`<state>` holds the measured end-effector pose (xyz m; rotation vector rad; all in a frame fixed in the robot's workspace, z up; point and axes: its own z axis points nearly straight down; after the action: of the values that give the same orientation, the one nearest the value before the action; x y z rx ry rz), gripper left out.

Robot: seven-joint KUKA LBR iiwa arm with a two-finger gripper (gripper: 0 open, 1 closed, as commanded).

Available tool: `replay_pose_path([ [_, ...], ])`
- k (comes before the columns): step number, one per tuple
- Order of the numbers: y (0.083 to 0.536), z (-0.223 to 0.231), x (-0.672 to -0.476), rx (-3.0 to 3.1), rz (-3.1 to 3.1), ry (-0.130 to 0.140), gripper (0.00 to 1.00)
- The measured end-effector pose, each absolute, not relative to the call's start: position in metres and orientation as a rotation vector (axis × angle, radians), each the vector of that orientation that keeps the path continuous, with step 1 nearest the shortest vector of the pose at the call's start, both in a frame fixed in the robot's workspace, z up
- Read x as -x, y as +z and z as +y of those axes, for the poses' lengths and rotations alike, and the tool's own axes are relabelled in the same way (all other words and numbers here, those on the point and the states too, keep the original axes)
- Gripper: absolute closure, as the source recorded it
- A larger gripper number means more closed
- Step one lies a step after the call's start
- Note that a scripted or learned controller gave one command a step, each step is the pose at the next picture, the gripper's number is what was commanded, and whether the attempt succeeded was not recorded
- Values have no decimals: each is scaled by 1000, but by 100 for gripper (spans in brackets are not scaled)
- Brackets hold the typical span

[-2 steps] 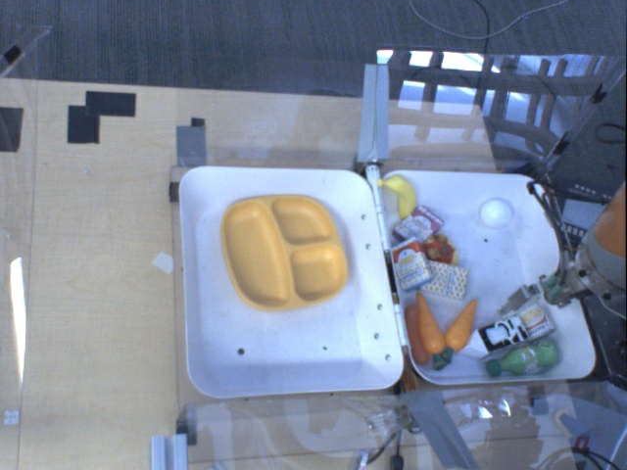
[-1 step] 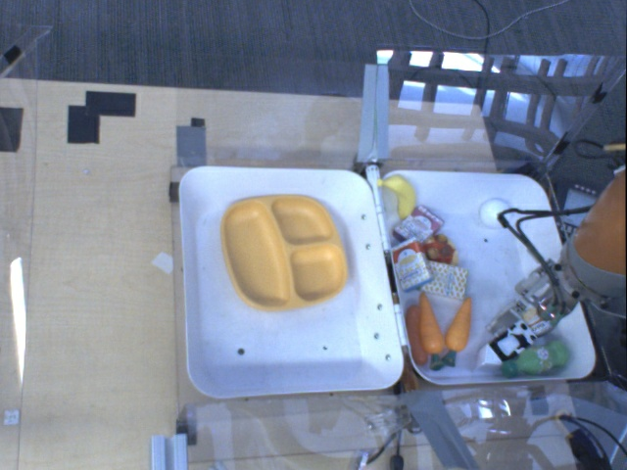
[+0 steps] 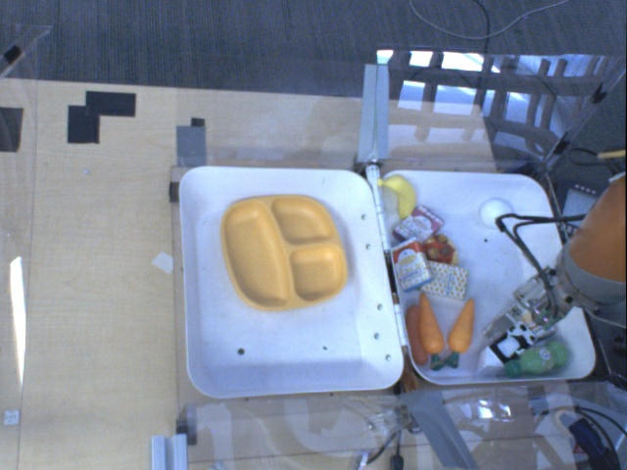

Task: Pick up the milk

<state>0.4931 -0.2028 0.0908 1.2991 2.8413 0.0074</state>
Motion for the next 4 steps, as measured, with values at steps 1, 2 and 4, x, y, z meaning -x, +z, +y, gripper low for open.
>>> replay_pose_path([
  [1, 103, -202, -495, -1295, 2840, 11, 100],
  [2, 103, -202, -496, -1294, 2839, 12, 0],
  [4, 102, -205, -494, -1483, 2749, 12, 100],
])
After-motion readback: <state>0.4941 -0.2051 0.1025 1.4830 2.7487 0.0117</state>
